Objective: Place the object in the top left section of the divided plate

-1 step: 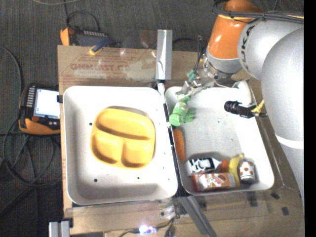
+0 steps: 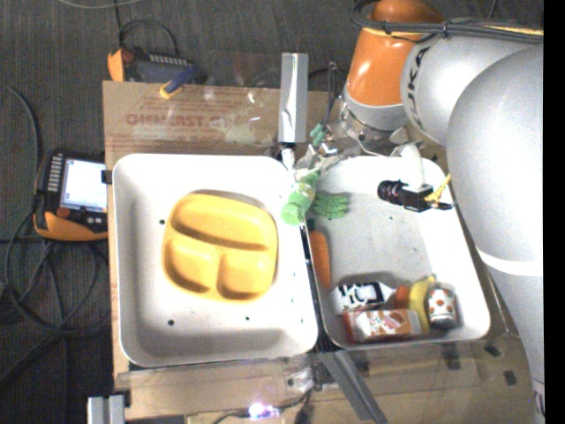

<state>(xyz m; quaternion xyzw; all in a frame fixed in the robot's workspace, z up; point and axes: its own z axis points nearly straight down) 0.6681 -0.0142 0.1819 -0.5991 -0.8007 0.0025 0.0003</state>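
- Red packet (image 2: 381,324), small can (image 2: 441,306) and yellow bottle (image 2: 422,291) lie right of the yellow divided plate (image 2: 221,246), at the right bin's (image 2: 397,237) near end
- Plate sits in the left bin (image 2: 141,325)
- Green object (image 2: 298,203) tilts just right of the plate, over the rim between the bins, under the gripper (image 2: 309,168); whether the gripper clamps it cannot be told
- Carrot (image 2: 320,259) lies right of the plate
- Cardboard (image 2: 203,113) lies beyond the plate, and left of it a screen unit (image 2: 75,193) rests on dark carpet (image 2: 53,60)

Bench (image 2: 177,117) bears two shallow white bins side by side: left bin (image 2: 141,325), right bin (image 2: 397,246)
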